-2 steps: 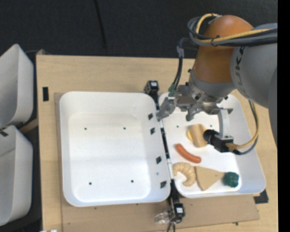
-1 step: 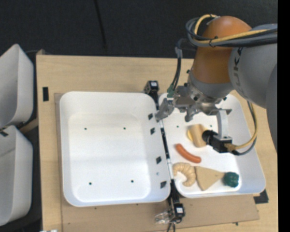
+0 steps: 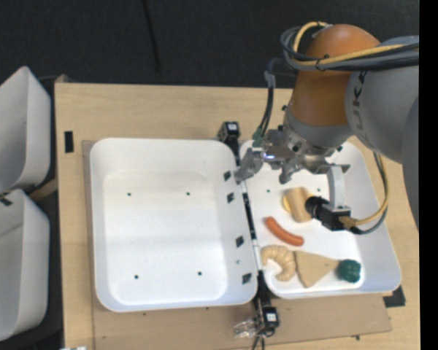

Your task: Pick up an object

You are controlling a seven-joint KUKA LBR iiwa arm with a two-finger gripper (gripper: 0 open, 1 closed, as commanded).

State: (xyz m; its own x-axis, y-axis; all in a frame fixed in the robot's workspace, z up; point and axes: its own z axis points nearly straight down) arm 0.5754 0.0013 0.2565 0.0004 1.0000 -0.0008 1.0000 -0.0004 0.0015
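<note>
The arm (image 3: 394, 108) reaches in from the right over the desk (image 3: 153, 108), its orange band (image 3: 327, 79) above the far part of the right bin (image 3: 369, 239); the gripper (image 3: 288, 165) hangs below that band, over the bin's far end and close to the wall it shares with the left bin (image 3: 160, 224); seen from above, the wrist hides most of it, so I cannot tell how far open it is; nothing can be seen held in it, and whether it touches anything cannot be made out.

The things to pick all lie in the right bin, nearer the camera than the gripper; a pale tan chunk (image 3: 297, 203) lies just below the gripper, the closest thing to it; an orange-red sausage (image 3: 285, 231) lies just in front of the chunk, slanting across the bin floor; a curled tan croissant (image 3: 279, 261) sits at the near end by the shared wall; a tan wedge (image 3: 314, 268) lies just beside the croissant, on its right; a small dark green thing (image 3: 348, 270) rests just beside the wedge's right end, near the bin's near right corner.
</note>
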